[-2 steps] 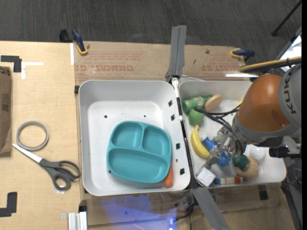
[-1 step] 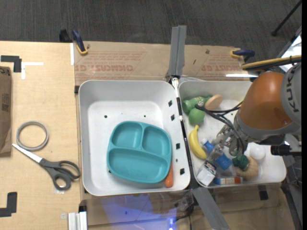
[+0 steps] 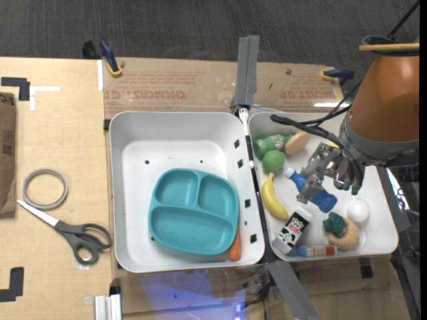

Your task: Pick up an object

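One fixed camera above the bench (image 3: 60, 145) — slanted downward view over both white bins (image 3: 175, 127) — arm from the right.

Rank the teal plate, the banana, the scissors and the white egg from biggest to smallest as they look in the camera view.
1. Teal plate, clearly the largest.
2. Scissors.
3. Banana, somewhat shorter than the scissors.
4. White egg, the smallest.
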Robot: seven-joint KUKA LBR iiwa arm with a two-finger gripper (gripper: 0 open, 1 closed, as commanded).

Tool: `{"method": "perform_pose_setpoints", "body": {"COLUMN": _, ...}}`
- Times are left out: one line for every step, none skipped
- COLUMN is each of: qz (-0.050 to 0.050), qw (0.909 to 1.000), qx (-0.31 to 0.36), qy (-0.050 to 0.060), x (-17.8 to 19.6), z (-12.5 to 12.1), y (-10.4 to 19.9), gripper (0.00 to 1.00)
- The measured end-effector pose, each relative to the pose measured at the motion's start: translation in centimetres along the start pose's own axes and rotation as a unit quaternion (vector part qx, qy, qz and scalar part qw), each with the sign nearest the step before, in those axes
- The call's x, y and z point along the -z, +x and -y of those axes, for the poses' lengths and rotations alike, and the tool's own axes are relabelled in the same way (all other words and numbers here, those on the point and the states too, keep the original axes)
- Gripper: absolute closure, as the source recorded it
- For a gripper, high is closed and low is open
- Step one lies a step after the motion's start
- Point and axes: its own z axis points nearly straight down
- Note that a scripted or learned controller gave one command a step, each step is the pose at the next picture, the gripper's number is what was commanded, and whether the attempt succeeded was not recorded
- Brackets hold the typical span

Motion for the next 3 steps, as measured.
{"method": "perform_pose_setpoints", "body": {"qz": -0.002, "qw": 0.9909, "qx": 0.135, "qy": 0.0, "x": -7.5, "z": 5.2, "y": -5.7, "gripper": 1.0}}
{"method": "perform_pose_setpoints", "body": {"qz": 0.009, "qw": 0.9921, "qx": 0.125, "qy": -0.001, "x": -13.0, "z": 5.8, "y": -1.8, "gripper": 1.0}}
{"method": "perform_pose_setpoints", "body": {"qz": 0.0, "qw": 0.9921, "qx": 0.125, "qy": 0.0, "x": -13.8, "z": 5.9, "y": -1.3, "gripper": 0.0}}
